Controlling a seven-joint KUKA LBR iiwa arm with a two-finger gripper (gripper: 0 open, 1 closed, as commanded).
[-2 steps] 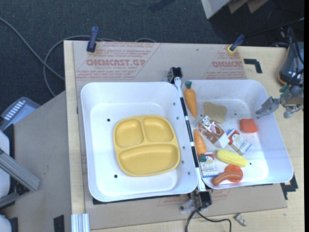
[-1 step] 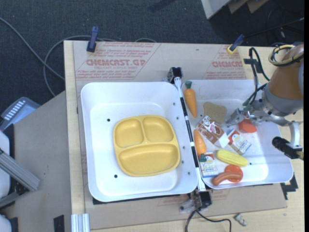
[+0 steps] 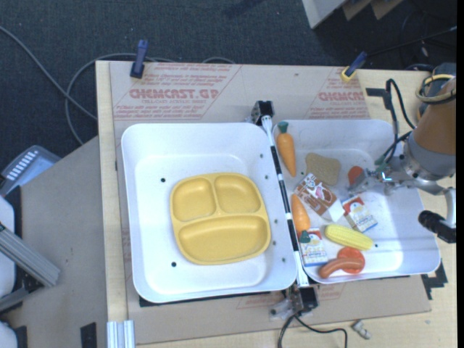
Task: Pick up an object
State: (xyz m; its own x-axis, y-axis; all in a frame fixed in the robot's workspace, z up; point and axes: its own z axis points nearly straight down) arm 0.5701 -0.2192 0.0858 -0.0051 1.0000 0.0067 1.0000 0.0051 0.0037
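The right bin holds several toy foods: a carrot, a tan bread slice, a small red piece, a printed packet, an orange piece, a yellow corn cob, a red sausage and two small cartons. My gripper reaches in from the right, low over the bin's right half, just right of the small red piece and above one carton. Nothing shows between its tips.
The left bin holds a yellow divided plate. A black divider rail runs between the bins. Cables hang beside the arm at the right. Blue and yellow clamps pin the cardboard at the back.
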